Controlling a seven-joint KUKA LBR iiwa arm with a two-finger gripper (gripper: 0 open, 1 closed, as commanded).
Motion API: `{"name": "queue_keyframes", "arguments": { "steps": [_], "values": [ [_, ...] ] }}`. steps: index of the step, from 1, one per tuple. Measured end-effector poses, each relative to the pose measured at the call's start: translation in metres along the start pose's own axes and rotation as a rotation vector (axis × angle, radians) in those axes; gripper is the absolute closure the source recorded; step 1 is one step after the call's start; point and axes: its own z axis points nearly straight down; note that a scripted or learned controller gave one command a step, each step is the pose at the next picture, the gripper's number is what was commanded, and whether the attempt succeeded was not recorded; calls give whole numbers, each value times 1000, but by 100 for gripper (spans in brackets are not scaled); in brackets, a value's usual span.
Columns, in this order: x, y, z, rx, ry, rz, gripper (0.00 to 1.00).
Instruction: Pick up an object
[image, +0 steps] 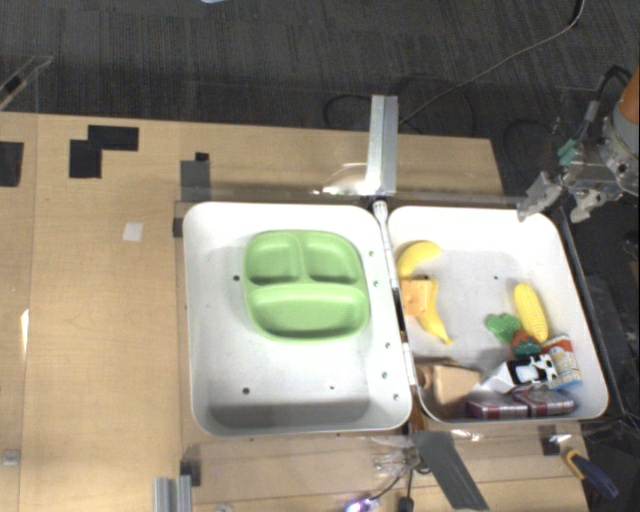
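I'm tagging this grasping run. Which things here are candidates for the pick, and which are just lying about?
Pick candidates, in the right bin:
banana
corn cob
orange wedge
small carton
Also part of the job: the gripper, above that bin's far right corner.

Just lying about:
green divided plate in the left bin
cable on the floor

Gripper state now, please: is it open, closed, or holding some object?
Gripper: open, holding nothing, hanging over the far right corner of the right bin.
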Motion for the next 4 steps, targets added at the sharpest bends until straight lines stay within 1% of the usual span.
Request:
{"name": "queue_keyframes", "arguments": {
  "steps": [1,2,3,4],
  "values": [
    [74,-15,95,2,1,-30,0],
    [97,-19,188,-7,0,-324,0],
    [99,-15,174,-16,2,-325,100],
    [99,-16,174,-16,2,-325,0]
  ]
}}
